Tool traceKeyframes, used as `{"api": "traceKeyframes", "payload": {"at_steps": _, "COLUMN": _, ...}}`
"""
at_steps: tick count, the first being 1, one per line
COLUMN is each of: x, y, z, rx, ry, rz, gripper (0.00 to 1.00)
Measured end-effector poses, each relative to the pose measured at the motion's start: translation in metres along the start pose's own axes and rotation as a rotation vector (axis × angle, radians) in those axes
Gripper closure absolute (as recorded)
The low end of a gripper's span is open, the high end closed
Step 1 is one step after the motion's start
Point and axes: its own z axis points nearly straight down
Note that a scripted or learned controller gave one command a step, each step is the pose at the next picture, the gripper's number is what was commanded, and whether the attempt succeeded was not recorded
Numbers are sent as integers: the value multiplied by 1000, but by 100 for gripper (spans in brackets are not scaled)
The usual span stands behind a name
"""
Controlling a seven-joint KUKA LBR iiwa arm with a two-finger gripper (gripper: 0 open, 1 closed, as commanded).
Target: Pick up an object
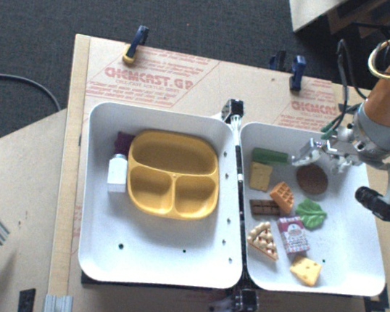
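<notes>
Two white bins sat side by side on the bench, and I had the gripper (318, 155) over the far edge of the right bin (364, 248), close above a brown round piece (312, 180). Whether it was spread or pressed together, I could not tell from this slanted camera, and I saw nothing pinched in it. I judged the brown piece the likely target, because it lay apart from the crowded group: waffle (282, 196), green leaf (312, 213), pizza slice (264, 239) and cheese wedge (306, 271) toward the near edge. Open floor remained along the right wall of this bin. In the left bin (143, 253) the yellow divided plate (174, 174) filled the middle, with a small white bottle (117, 173) touching its left side.
</notes>
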Motion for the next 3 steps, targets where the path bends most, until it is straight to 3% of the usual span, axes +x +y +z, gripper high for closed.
{"api": "traceKeyframes", "payload": {"at_steps": 1, "x": -2, "y": 8, "z": 47, "rx": -1, "ry": -1, "rz": -1, "gripper": 0}}
{"api": "traceKeyframes", "payload": {"at_steps": 2, "x": -1, "y": 9, "z": 71, "rx": -5, "ry": -1, "rz": -2, "gripper": 0}}
{"api": "traceKeyframes", "payload": {"at_steps": 3, "x": -2, "y": 11, "z": 57, "rx": -15, "ry": -6, "rz": -1, "gripper": 100}}
